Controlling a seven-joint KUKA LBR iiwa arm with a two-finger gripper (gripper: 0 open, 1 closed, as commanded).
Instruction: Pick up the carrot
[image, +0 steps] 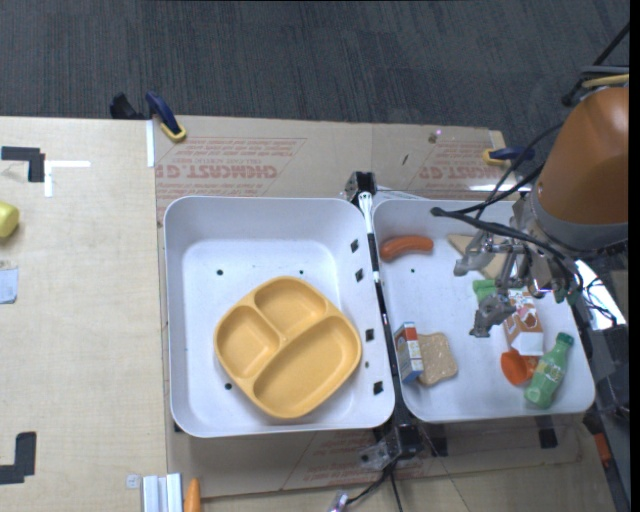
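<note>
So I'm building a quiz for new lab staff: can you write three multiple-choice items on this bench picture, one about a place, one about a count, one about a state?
1. Where does the yellow divided plate lie?
A. in the left bin
B. in the right bin
C. on the bare bench

2. How many compartments does the plate have?
A. two
B. three
C. five

3. How does the green bottle rest?
A. standing upright
B. lying on its side
C. hanging from the end effector

Answers:
1 A: the plate sits inside the left bin, while the end effector hovers over the right bin.
2 B: two small sections and one long one show.
3 B: the bottle lies slantwise on the bin floor, beside an orange piece that may be the carrot.
</note>
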